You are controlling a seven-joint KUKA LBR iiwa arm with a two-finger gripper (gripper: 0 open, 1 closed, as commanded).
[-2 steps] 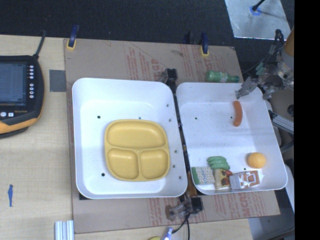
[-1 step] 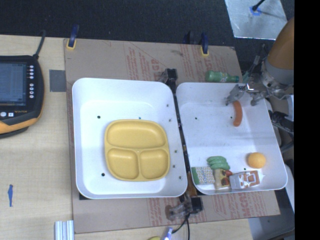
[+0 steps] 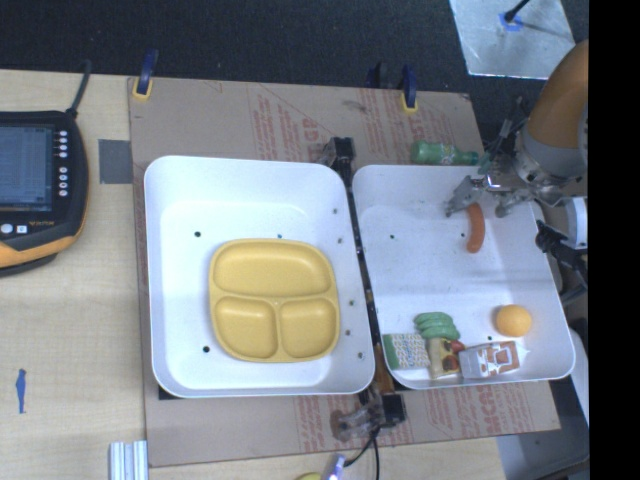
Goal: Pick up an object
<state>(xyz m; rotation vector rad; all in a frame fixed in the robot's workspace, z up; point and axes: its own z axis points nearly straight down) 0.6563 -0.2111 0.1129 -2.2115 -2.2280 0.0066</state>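
The right bin (image 3: 400,268) holds the loose objects. A reddish-brown sausage (image 3: 475,230) lies near its far right corner. My gripper (image 3: 490,202) hangs just above the sausage's far end with its fingers (image 3: 458,204) spread apart; nothing sits between them. An orange ball (image 3: 513,320) rests by the right wall. Along the near edge lie a green toy vegetable (image 3: 436,324), a small patterned carton (image 3: 405,350), a yellow piece (image 3: 441,353) and a red-and-white carton (image 3: 492,360).
The left bin (image 3: 180,198) carries a yellow divided plate (image 3: 273,300). A green bottle (image 3: 441,153) lies outside the right bin's far rim. A teach pendant (image 3: 35,188) sits on the bench at far left. Clamps (image 3: 342,152) join the bins.
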